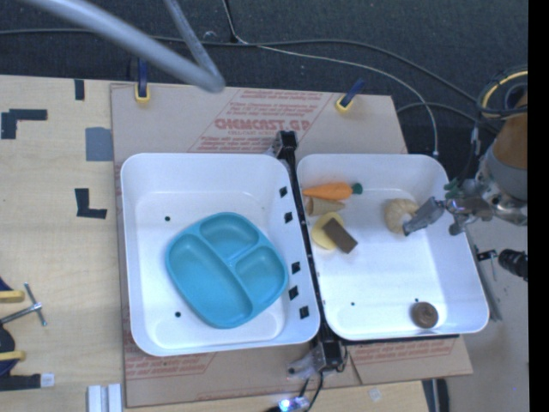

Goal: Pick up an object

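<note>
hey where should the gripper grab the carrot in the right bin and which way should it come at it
Probably across the middle of the orange body of the carrot, coming straight down from above. It lies flat, lengthwise left to right, green top toward the gripper, so fingers closing front to back would span its narrow width. The divider between the bins is close to its left tip, so stay off that end.

You have two shallow white plastic bins side by side, left bin (137,230) and right bin (463,273), on a tan cardboard sheet with red print (257,123). The sheet lies on a pale wooden surface (51,230) marked with dark tape pieces. Yellow clamps (142,93) hold the sheet's far edge. Black cables (343,54) cross the dark floor behind.
</note>
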`<state>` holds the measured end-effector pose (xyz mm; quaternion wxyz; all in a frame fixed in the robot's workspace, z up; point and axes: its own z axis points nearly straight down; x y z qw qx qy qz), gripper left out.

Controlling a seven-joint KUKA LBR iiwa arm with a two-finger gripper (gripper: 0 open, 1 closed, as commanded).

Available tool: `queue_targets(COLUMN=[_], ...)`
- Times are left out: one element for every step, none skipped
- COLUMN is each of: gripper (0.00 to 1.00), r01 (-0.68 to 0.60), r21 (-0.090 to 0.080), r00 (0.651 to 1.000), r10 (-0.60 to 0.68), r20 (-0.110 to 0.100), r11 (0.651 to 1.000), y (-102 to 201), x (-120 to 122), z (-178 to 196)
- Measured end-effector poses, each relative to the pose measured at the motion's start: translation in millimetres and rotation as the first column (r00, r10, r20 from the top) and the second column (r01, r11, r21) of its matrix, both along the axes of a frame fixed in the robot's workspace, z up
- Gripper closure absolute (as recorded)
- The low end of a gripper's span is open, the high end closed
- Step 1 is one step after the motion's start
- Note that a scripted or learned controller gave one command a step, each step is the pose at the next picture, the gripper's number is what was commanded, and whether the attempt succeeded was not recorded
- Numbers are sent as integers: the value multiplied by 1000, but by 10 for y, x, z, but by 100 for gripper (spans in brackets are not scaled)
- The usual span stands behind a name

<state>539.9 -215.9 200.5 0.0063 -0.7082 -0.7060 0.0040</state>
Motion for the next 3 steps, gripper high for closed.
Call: queue_targets(gripper=[0, 0, 0], r01=[-4, -4, -5], r21=[-3, -2, -3], r00=[1000, 1000, 1000], r10=[4, 4, 5], r20=[13, 8, 10], r11=[1000, 1000, 1000], y=[6, 102, 159], x=[32, -20, -42], z=[76, -504, -1133])
